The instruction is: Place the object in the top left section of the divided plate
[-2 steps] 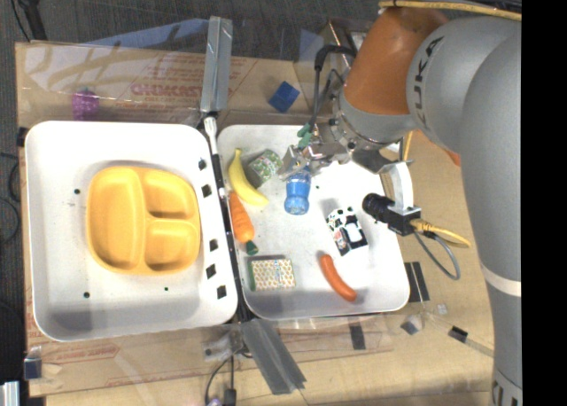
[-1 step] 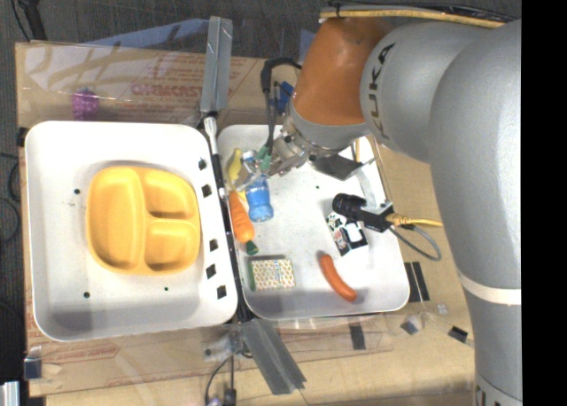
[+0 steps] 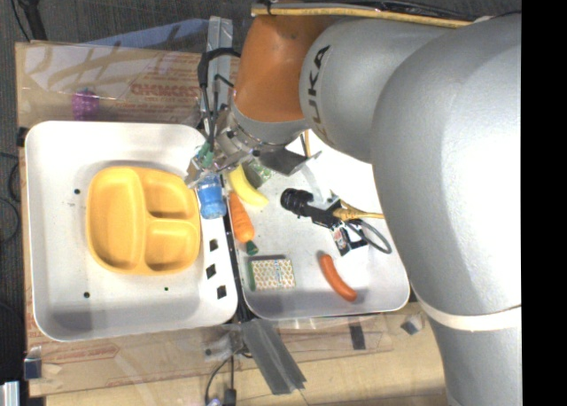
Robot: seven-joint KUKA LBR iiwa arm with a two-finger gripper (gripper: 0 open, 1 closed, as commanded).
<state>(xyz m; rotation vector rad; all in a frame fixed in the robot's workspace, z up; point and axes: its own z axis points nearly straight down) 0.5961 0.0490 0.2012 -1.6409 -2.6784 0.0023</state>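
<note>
A: Yellow plate (image 3: 142,218) sits in left bin (image 3: 53,307). Blue object (image 3: 211,199)?
B: Frame centre, on the bins' shared edge, under pincer (image 3: 205,165). Pincer state: can't tell.

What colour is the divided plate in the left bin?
Yellow all over: the divided plate shows plainly in the camera view, lying in the white left bin.
</note>
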